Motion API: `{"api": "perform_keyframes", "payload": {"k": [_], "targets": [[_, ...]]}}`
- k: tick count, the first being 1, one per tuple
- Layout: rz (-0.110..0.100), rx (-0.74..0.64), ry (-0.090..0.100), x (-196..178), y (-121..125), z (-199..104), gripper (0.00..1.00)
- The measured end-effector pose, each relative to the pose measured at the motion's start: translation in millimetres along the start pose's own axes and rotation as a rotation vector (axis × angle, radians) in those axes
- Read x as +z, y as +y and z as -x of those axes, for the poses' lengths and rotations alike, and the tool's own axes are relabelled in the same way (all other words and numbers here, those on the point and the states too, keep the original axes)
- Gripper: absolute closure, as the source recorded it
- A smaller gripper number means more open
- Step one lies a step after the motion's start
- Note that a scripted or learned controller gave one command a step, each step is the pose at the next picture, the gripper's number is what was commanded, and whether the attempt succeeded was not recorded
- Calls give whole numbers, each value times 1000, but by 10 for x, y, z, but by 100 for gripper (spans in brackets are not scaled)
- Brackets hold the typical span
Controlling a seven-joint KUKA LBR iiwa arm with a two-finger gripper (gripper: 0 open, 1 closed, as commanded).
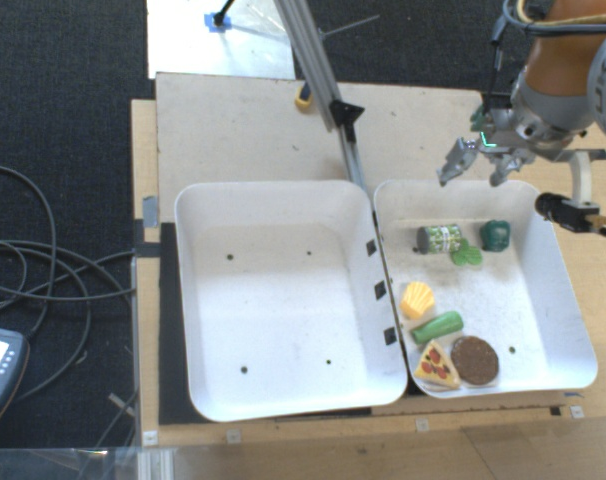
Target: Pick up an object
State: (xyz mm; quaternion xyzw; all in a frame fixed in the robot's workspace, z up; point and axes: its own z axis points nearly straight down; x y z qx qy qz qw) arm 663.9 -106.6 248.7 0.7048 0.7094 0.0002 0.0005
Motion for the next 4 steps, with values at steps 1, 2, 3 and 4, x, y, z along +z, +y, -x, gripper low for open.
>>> {"api": "perform_keyframes", "payload": {"k": [1, 2, 3, 4], "targets": [[-4, 4, 0, 482, -98, -4, 0], [-5, 5, 1, 1051, -158, -82, 0], [3, 5, 0, 1397, -144, -81, 0], [5, 5, 0, 1295, -136, -78, 100]]}}
